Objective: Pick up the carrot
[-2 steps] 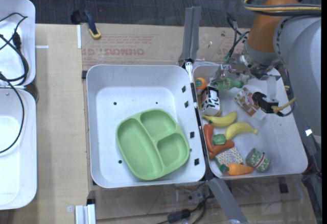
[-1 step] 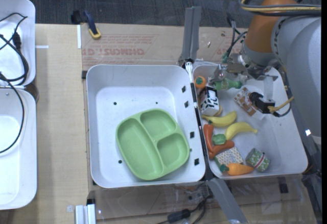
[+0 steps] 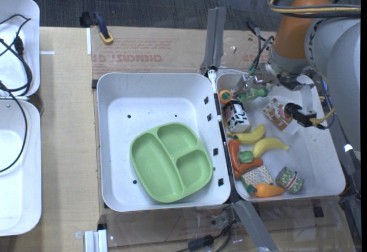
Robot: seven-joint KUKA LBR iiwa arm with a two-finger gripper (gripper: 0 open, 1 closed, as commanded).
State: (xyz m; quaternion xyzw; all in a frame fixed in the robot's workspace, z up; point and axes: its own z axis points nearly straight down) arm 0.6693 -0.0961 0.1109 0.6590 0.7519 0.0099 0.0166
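Step in hand: I judge this the approach; the carrot (image 3: 268, 190) is not yet picked and lies on the floor of the right bin (image 3: 321, 156), at the frame's lower right.
Gripper (image 3: 252, 85): I see it low at the bin's upper left corner, well apart from the carrot; whether its fingers are open or closed I cannot tell.
Next move: I would bring it down-frame across the bin and lower it over the carrot.
Obstacles: two bananas (image 3: 261, 139) lie between; a patterned block (image 3: 257, 176) touches the carrot, a small can (image 3: 289, 180) lies just beside it.
Elsewhere: a green divided plate (image 3: 172, 162) sits in the left bin (image 3: 112, 130).
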